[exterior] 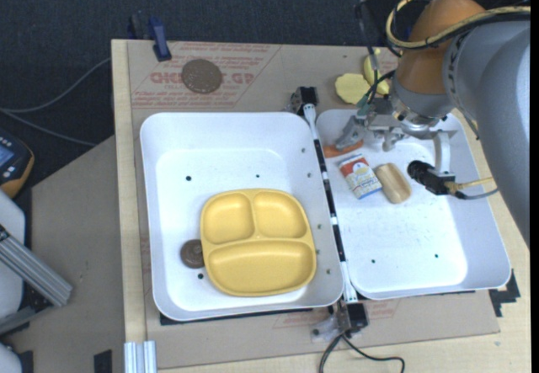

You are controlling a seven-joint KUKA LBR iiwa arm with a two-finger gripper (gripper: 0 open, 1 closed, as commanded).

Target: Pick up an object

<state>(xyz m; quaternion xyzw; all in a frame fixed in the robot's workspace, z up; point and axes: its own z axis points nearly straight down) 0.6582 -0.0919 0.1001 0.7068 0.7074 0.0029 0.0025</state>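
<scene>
Gripper hovers at the right bin's far end. Spread or closed, I can't tell. Approach step, I'd say — next it must centre over the orange piece just beside it.

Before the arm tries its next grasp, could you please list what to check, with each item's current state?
1. The gripper sits over the right bin: ok.
2. Targets lie there, a small carton, tan cylinder and orange piece: ok.
3. Gap between small carton and tan cylinder: cannot tell.
4. The gripper carries nothing: cannot tell.
5. The yellow plate lies in the left bin, off the arm's path: ok.
</scene>
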